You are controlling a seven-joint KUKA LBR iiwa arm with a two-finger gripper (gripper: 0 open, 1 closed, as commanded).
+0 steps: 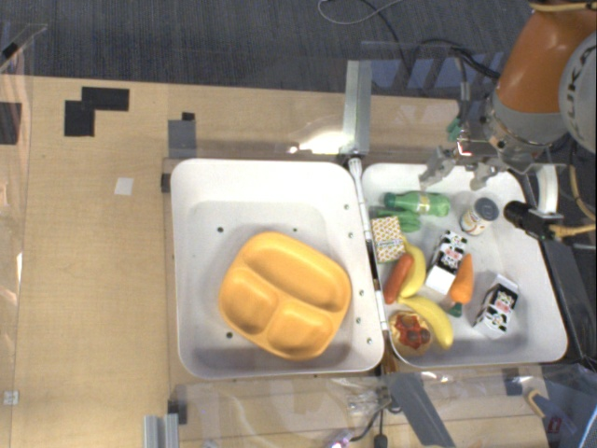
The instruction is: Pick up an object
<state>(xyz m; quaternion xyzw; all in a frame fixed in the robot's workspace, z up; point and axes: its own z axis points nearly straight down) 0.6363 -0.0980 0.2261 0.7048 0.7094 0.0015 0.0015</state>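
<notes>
So from where I'm standing, the grey arm with the orange band is hanging over the far end of the right-hand shallow white bin [550,343], and the tool [459,168] looks spread apart, with nothing between its prongs. I'd call this the approach step: it's lined up above the pile but hasn't gone down for anything.

Closest thing to it is the green plastic bottle [417,203] lying on its side, just beneath and a bit toward the bin divider. Near that there's a small round tin with a pale lid [478,215]. Further along the bin you've got a patterned little box [388,236], a red sausage-shaped toy [399,275], a yellow banana [431,314], an orange carrot [461,281], two black-and-white cartons [451,250] and a little bowl of red fruit [410,332].

The other bin just holds a big yellow sectioned tray [283,293].

My guess at the next move: drop straight down and straddle the bottle across its narrow width. It's round, so it could roll out if the prongs land off-centre.
</notes>
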